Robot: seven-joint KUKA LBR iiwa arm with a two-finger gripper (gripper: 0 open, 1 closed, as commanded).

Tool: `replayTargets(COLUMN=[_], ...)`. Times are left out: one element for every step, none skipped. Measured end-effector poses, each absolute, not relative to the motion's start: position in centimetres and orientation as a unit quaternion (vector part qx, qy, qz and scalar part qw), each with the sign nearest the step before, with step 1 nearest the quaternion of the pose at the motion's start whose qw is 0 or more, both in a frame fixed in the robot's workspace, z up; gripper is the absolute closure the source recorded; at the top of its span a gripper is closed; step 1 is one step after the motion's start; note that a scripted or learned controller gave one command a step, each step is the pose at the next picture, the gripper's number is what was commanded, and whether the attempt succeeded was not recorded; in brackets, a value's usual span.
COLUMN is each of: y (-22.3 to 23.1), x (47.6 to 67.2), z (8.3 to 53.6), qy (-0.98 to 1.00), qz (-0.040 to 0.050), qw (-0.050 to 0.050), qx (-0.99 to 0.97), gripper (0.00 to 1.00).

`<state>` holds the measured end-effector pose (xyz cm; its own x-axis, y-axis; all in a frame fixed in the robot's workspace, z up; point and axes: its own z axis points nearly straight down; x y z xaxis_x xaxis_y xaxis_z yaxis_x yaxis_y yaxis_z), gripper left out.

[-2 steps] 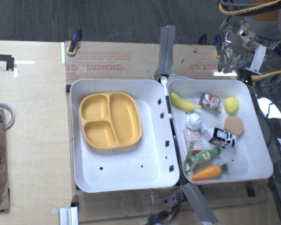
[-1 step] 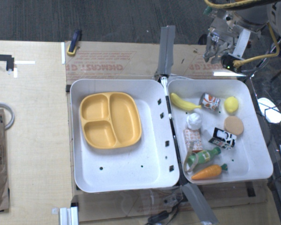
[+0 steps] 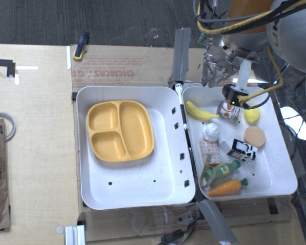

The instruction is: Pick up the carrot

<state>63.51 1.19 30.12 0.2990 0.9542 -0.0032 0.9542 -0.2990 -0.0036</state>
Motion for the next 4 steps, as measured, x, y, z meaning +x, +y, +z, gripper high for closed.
replayTargets(y=[5.7, -0.6, 4.1, 4.1], x=[62.7, 64.2, 64.6, 64.6], z=[23.1, 31.4, 19.1, 19.1], qy=[-0.631, -0.664, -0.713, -0.713], qz=[0.0024, 0.0013, 0.0015, 0.0012], qw=[0.001, -0.001, 0.000, 0.000], qx=[-0.776, -0.747, -0.701, -0.701], gripper=[1.00, 1.00, 1.00, 0.00])
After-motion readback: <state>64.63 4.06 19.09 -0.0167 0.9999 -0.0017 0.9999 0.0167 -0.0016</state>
